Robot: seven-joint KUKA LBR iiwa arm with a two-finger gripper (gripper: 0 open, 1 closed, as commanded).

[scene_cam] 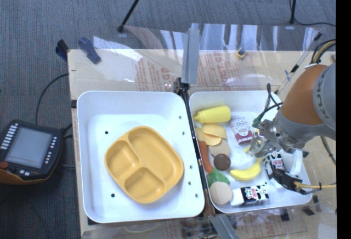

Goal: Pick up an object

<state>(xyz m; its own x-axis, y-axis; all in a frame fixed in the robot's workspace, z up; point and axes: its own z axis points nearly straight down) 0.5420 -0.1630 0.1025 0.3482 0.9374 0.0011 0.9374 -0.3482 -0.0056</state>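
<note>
A: Banana [246,171], the toy nearest the claw [262,144], lies in the right bin [307,193]. It curves along the bin floor, toward the near side, with the claw just above and behind its upper tip.

B: Is the claw holding it?

A: That cannot be told; the claw's tip is lost among cables and the wrist, and nothing is seen gripped.

B: What lies round the banana?

A: Touching or just beside it on the left, a brown disc [222,161]; below that, a green piece [218,178] and a tan round [221,193]. Just below the banana, a black-and-white carton [253,194]. Above it, a small red-and-white packet [242,129]; farther up, sliced pale rounds [213,132] and a yellow bottle [213,114]. An orange carrot [204,156] lies along the bin's left wall. Well apart, in the left bin [98,103], sits a yellow divided tray [143,163].

B: How should the pick be done well?

A: By judgement: descend over the banana's middle, close across its narrow width, stay clear of disc and carton, then lift straight up.
</note>
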